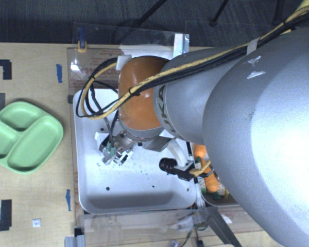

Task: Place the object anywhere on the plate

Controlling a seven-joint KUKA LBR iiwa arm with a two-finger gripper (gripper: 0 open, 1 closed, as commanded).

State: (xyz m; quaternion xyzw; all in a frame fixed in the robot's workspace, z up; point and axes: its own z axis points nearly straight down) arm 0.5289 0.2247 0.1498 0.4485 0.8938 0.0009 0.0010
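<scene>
A light green plate (40,144) with three compartments lies on the wooden bench, left of the white bin (139,194). My gripper (113,152) hangs low over the left half of that bin, close to its floor and well right of the plate. Something small and greenish shows at its tip, too small to identify. Two orange objects (200,152) (212,183) peek out at the bin's right side, mostly hidden by the arm.
The big grey arm with its orange band (139,94) covers the right half of the view and the second bin. Small dark specks dot the bin floor (144,171). Blue tape marks (59,72) sit on the bench between plate and bin.
</scene>
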